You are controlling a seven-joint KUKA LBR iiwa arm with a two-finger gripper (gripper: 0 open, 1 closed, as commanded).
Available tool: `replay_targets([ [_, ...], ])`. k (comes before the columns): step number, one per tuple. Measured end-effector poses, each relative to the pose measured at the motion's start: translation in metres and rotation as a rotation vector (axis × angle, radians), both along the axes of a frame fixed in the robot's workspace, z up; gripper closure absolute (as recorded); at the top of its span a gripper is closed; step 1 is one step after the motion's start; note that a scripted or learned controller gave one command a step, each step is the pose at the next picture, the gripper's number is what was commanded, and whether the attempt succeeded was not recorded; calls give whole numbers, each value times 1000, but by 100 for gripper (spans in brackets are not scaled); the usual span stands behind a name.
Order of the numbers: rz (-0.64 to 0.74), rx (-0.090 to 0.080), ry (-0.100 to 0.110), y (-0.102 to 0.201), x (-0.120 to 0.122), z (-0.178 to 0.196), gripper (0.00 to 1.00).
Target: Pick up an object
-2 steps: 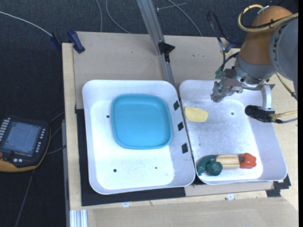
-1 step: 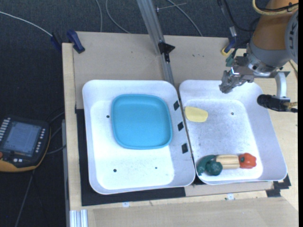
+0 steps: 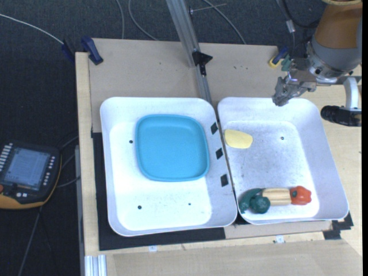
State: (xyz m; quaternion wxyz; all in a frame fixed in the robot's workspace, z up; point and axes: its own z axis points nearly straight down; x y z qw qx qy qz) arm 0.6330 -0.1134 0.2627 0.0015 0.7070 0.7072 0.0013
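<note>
Two white bins sit side by side on the desk [image 3: 172, 50]: the left bin [image 3: 115, 171] holds a blue plate [image 3: 171, 147], the right bin [image 3: 322, 154] a yellow piece [image 3: 238, 139] upper left and toy vegetables [image 3: 275, 198] along its lower edge, while the gripper [image 3: 283, 96], holding nothing, hovers over the upper rim, presumably before descending.

- Two white bins sit side by side on the bench — a left bin [image 3: 115, 211] and a right bin [image 3: 328, 154].
- One blue plate [image 3: 171, 147], lying in the left bin.
- One pale yellow piece [image 3: 238, 139] in the right bin, near its left wall.
- One long toy [image 3: 276, 198] at the right bin's near edge — green at one end, tan in the middle, red at the other; whether it is one piece or several I cannot tell.
- One arm, with one gripper [image 3: 283, 96].
- Two blue clamps on the bench's far edge, one [image 3: 91, 50] at the left corner, one [image 3: 280, 56] towards the right.
- One handheld control unit [image 3: 27, 172] on the floor to the left.
</note>
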Motion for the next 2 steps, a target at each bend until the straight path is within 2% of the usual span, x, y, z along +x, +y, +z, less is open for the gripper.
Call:
replay_targets([
  [1,5,2,3,62,5,1,100],
  [2,5,2,5,119,10,-15,100],
])
